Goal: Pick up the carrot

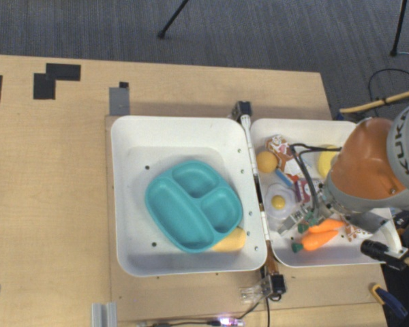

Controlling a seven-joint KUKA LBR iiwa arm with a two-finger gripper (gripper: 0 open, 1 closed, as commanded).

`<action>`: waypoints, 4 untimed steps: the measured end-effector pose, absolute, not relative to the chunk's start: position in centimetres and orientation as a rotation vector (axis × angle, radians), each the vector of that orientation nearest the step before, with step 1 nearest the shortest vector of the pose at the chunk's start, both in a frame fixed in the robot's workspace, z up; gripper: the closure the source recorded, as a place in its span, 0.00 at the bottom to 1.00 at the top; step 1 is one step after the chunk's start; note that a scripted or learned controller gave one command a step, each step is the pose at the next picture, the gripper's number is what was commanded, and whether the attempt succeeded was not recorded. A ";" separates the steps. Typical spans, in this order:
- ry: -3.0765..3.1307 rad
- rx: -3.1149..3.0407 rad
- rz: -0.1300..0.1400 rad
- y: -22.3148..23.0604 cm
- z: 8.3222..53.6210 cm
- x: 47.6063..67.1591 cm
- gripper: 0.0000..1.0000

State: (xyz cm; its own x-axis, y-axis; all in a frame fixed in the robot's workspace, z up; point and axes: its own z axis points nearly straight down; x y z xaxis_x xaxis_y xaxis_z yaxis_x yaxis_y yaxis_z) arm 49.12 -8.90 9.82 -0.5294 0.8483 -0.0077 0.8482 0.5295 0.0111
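Note:
The orange carrot (320, 237) with a green stub at its left end lies near the front of the right bin (341, 259). My gripper (305, 218) reaches down into that bin just above and left of the carrot, its tip very close to the carrot's upper side. The arm's orange band (368, 163) and grey wrist cover much of the bin's right half. I cannot make out whether the carrot is being touched.
In the right bin lie a yellow round fruit (266, 161), a toy fried egg (278, 201), a small printed packet (278, 145) and another yellow piece (326, 161). The left bin (133, 148) holds a teal divided plate (191, 206) with a yellow wedge (230, 241) at its front edge.

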 end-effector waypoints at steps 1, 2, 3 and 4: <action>2.737 1.518 0.009 -8.9 9.8 49.1 0.00; 2.894 1.204 0.005 -9.6 8.7 48.9 0.00; 2.888 1.204 0.009 -9.5 9.8 49.1 1.00; 2.889 1.204 0.009 -9.5 9.8 49.1 0.00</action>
